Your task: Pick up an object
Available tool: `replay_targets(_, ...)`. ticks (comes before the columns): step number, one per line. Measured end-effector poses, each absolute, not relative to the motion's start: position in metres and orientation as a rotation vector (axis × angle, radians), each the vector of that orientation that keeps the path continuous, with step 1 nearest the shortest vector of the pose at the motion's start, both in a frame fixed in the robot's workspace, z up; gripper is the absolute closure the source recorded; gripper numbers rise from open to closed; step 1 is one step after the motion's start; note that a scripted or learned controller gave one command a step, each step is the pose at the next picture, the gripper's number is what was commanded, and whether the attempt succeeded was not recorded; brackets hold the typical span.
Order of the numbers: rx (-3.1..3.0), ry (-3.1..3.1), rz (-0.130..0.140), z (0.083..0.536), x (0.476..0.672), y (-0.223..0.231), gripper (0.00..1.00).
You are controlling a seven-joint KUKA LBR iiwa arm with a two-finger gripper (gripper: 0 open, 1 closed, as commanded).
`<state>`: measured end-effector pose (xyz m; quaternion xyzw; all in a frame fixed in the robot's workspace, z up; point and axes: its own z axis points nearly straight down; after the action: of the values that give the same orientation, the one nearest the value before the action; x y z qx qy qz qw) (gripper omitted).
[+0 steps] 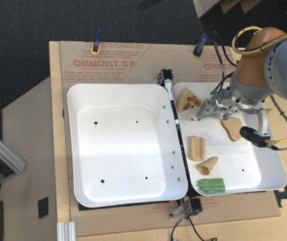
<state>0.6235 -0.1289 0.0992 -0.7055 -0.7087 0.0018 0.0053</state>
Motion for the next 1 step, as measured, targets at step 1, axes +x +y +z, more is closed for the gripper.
replay_targets(1, -2.227, -2.234, -0.013, 0.2067, 0.6704, -0.1250, 0.00)
